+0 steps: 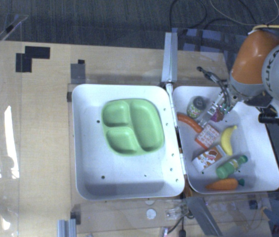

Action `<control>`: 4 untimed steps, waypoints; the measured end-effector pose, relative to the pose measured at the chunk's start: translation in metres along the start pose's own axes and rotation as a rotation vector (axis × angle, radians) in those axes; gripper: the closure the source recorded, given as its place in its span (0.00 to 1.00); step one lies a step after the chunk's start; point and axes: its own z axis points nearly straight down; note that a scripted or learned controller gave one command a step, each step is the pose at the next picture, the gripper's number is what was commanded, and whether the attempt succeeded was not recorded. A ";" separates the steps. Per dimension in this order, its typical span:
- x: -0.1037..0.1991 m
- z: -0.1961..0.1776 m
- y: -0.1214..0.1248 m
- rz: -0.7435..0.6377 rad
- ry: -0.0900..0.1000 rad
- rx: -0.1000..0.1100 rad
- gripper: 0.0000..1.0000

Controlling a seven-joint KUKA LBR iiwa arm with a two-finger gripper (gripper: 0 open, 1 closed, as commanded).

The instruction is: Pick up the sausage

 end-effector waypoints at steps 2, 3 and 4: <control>0.001 0.000 -0.002 -0.108 0.002 -0.005 0.00; 0.003 0.000 -0.001 -0.115 -0.003 -0.006 0.00; 0.002 0.000 -0.001 -0.087 0.002 -0.010 0.00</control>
